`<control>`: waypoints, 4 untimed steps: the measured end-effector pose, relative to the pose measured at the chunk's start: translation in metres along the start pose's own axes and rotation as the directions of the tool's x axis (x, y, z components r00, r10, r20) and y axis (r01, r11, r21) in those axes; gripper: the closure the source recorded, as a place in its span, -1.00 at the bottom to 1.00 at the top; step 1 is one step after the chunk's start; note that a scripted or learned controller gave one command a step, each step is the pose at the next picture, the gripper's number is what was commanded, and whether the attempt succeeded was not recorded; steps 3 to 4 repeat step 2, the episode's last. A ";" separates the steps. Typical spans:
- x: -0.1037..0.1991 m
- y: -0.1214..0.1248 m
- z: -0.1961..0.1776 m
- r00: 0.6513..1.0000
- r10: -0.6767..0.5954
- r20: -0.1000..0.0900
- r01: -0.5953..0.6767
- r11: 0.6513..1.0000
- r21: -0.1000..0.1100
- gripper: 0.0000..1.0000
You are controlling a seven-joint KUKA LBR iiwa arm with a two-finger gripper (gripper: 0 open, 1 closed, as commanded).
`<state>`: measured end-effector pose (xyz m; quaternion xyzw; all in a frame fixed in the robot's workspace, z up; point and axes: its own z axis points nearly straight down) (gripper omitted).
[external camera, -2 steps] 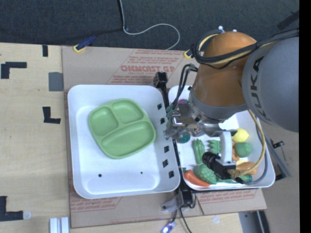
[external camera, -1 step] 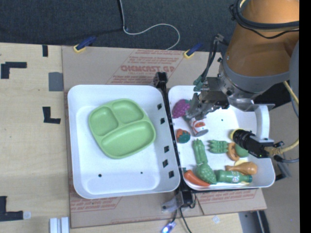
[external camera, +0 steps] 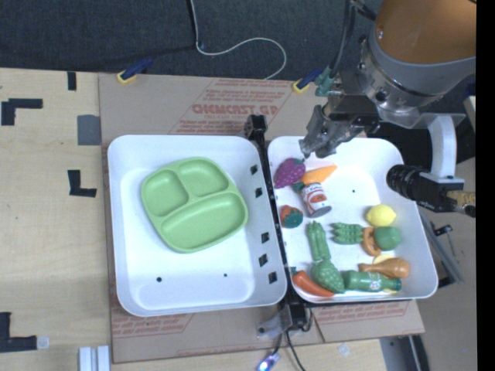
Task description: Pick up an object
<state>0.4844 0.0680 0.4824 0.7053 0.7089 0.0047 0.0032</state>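
Note:
My gripper (external camera: 313,147) hangs over the back left part of the right bin (external camera: 402,168), just above and right of a purple bunch of grapes (external camera: 289,171). I see nothing held between its fingers. An orange carrot (external camera: 319,174) and a small red-labelled can (external camera: 315,198) lie right below it. Further forward lie a green and red round toy (external camera: 291,216), a green corn cob (external camera: 319,242), a yellow lemon (external camera: 380,216), a green bottle (external camera: 370,282) and several other toy foods.
The left bin (external camera: 131,168) holds a green divided plate (external camera: 194,202). A black clamp (external camera: 256,126) sits at the back between the bins. A black camera-like mount (external camera: 421,185) juts in at the right bin's right rim. Cables run across the dark cloth behind.

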 end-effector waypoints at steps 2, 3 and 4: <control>-0.021 0.000 -0.055 1.000 -0.004 0.001 0.004 1.000 0.007 1.00; -0.021 0.000 -0.055 1.000 -0.004 0.001 0.004 1.000 0.007 1.00; -0.021 0.000 -0.055 1.000 -0.004 0.001 0.004 1.000 0.007 1.00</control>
